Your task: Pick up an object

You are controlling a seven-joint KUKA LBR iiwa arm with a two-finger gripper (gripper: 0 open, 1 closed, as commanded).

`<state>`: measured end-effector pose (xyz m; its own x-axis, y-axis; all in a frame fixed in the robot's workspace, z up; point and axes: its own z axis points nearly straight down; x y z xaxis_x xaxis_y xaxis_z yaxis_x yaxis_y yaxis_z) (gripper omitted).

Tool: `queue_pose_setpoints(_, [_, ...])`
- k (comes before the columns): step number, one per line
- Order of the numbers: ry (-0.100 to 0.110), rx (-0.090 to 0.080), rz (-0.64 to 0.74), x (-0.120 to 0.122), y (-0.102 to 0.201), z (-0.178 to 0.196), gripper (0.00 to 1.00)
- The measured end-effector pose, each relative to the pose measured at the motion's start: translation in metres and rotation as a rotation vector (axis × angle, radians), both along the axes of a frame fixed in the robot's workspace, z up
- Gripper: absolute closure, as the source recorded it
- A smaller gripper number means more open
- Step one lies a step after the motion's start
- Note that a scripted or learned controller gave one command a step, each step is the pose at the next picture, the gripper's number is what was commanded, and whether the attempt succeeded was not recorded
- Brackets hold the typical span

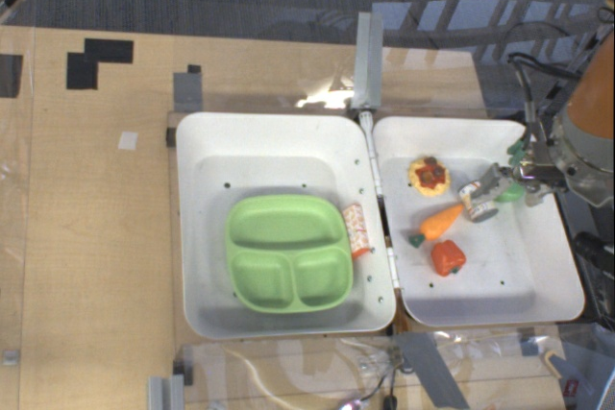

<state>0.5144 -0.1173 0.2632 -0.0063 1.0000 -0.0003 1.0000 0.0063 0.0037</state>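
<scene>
Arm low over right bin, nothing lifted yet.
Left bin [192, 206]: green tray [286, 253] with three compartments, small snack packet [356, 229] just beside its right edge. Right bin [538, 283]: mini pizza [429, 175] near the top, carrot [439, 223] below it, red pepper [448, 257] just below the carrot, all lying on the bin floor. Gripper [480, 202] reaches in from the right, tip close to the carrot's right end, maybe touching; can't tell how wide it's set, nor if anything sits between. Judging by this: approach done, grasp and lift still left, carrot looks like the likely target.
</scene>
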Motion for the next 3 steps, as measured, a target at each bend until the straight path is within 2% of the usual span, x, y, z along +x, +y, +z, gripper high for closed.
queue_pose_setpoints(1, [0.002,0.000,0.155,0.004,0.017,-0.154,0.00])
queue_pose_setpoints(2, [-0.011,0.001,0.123,-0.012,-0.012,-0.173,0.00])
queue_pose_setpoints(3, [-0.019,0.000,0.124,-0.009,-0.011,-0.160,1.00])
